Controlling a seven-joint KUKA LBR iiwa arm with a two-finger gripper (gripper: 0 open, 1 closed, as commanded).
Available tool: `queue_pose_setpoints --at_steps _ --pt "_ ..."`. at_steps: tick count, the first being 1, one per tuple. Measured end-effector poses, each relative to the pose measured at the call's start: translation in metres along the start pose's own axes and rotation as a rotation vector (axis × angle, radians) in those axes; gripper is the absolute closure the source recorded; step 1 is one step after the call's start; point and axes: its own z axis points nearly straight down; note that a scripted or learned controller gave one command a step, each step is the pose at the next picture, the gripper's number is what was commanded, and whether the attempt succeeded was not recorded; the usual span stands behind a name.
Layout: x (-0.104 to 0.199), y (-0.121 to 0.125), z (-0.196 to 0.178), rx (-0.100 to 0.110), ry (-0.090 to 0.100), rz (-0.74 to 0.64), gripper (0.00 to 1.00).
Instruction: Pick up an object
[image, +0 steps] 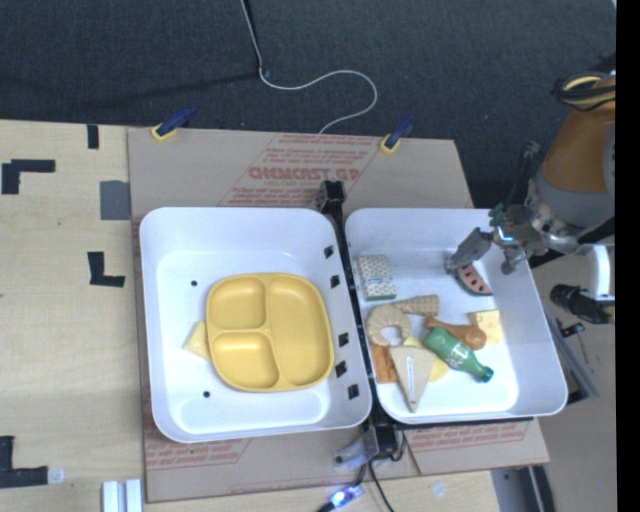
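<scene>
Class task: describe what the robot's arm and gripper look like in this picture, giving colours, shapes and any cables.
The arm is rounded, with an orange band above a grey wrist. The gripper is grey metal with two slim fingers. Black parts sit beside it.

left bin (165, 330): white
right bin (530, 385): white
divided plate (269, 331): yellow
bottle (457, 354): green, with a white label
wedge (412, 374): pale cream
packet (376, 275): light, with a fine checked pattern
slice (477, 280): red
board (300, 175): tan cardboard, red print
clips (174, 123): blue and yellow
cable (318, 88): white
</scene>
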Motion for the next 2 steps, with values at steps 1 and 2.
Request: queue_pose_setpoints --at_steps 1,2 --pt "0.000 0.003 -0.008 -0.013 -0.003 -0.003 0.00" --pt "-0.002 0.003 0.036 -0.009 -0.003 -0.004 0.00"
